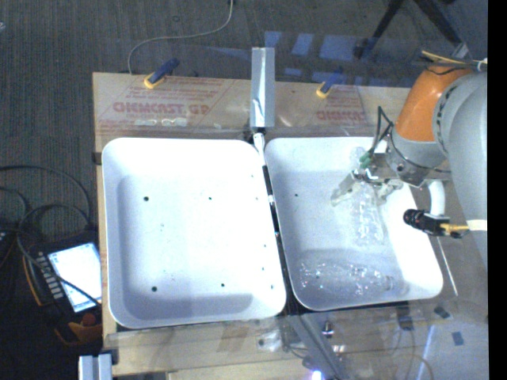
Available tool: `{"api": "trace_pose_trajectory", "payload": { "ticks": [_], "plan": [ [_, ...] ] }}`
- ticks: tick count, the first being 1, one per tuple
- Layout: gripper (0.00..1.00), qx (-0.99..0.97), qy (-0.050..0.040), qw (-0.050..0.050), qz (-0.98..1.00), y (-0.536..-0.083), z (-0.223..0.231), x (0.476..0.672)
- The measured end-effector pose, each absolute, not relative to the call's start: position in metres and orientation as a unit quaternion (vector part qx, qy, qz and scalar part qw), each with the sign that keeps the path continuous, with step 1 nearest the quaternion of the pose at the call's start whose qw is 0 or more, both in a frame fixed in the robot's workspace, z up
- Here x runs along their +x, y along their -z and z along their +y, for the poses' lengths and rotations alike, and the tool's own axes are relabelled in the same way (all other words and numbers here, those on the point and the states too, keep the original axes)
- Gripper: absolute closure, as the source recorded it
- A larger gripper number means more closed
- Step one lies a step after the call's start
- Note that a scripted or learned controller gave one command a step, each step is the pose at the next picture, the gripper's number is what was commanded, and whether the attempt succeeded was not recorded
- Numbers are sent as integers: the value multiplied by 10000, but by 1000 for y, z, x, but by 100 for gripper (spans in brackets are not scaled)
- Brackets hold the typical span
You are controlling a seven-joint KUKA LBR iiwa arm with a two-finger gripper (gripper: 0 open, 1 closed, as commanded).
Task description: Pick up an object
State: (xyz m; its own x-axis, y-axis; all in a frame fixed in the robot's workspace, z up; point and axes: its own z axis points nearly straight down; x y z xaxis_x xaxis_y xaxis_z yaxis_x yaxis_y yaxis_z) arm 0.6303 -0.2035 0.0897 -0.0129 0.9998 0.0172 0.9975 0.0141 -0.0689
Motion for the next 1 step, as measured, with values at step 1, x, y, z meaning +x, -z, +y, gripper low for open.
{"api": "trace_pose_trajectory", "payload": {
  "ticks": [1],
  "plan": [
    [0, -6565, -217, 584, -7518, -87, -218, 649]
  ]
}}
